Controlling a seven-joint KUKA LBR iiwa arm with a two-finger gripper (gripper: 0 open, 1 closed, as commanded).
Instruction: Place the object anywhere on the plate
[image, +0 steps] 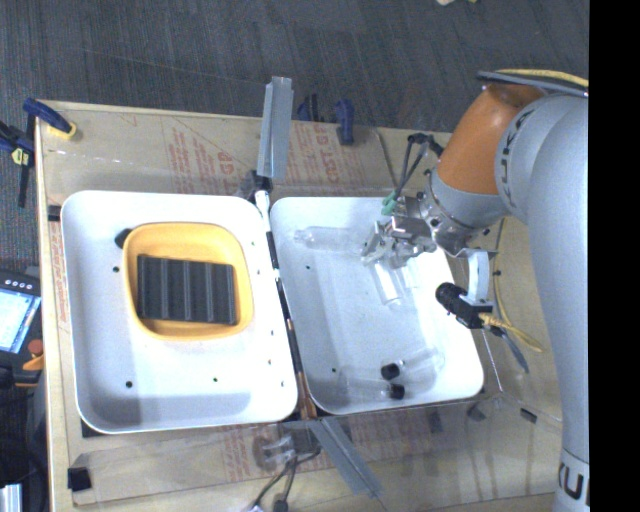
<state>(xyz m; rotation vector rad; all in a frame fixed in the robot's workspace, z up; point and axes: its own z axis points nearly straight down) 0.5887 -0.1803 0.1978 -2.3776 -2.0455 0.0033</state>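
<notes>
Object taken to be the clear plastic piece (388, 285) lying in the right bin (330, 330), just below the gripper (395, 243). It is transparent and barely separates from the white floor; its outline is read as a short, tube-like form lying slantwise, but the exact shape cannot be settled. Whether it is touched by the gripper cannot be told. Whether the gripper is wide or closed cannot be told either, since its lower end is lost among metal fittings and glare.

Handling, judged from appearance: the piece is expected to be light, stiff and thin-walled, with a smooth, slippery skin. A grasp across the short width near the middle is advised, so that it neither pivots nor is squeezed out sideways. Moderate force is suggested; a hollow wall may flex or crack.

Two further clear items are noted in the same bin: a faint one (312, 238) near the far left corner, and a longer one (418, 362) near the front edge, with two small black caps (390, 372) beside it. All are well apart from the first piece, so confusion of targets is possible.

The yellow plate (185, 236) is seated in the left bin (90, 300), with a dark ridged insert (188, 290) at its centre. The ridges could let a round piece roll, so a gentle release is recommended.
</notes>
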